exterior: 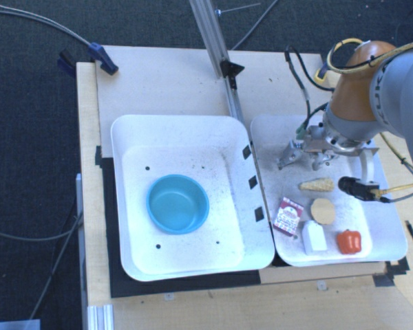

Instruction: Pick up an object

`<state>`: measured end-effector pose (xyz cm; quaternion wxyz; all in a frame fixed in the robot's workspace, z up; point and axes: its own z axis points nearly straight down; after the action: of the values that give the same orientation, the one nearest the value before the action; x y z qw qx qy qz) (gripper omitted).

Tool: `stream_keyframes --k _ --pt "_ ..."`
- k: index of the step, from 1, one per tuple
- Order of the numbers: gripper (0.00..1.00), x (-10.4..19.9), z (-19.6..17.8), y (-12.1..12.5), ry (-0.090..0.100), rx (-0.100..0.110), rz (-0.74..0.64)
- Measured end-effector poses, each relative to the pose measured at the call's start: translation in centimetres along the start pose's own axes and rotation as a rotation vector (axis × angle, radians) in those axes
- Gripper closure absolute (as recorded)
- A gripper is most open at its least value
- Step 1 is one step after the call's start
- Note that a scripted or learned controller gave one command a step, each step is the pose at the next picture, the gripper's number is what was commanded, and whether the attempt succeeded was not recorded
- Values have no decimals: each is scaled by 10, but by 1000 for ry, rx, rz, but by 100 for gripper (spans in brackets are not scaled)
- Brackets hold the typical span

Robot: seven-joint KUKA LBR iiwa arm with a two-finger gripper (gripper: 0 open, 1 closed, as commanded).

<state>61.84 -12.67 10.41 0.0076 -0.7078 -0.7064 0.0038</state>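
Note:
In the right bin (392, 243) lie a yellow corn cob (316, 185), a round tan biscuit (323, 211), a pink-and-white packet (288, 216), a white block (314, 238) and a red pepper (349, 241). A blue bowl (178, 203) sits in the left bin (172, 133). My gripper (305, 161) hangs over the far part of the right bin, just beyond the corn cob. Its fingers are spread open and nothing is between them.
A metal pole (213, 33) slants up from the bench behind the bins. The bins' inner walls meet in a ridge (258, 198) with black clips. A blue clamp (103, 57) sits at the bench's far left corner.

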Motion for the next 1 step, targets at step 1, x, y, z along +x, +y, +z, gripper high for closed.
stream_keyframes --k 1 --pt "100 1 -16 2 2 -6 -1"
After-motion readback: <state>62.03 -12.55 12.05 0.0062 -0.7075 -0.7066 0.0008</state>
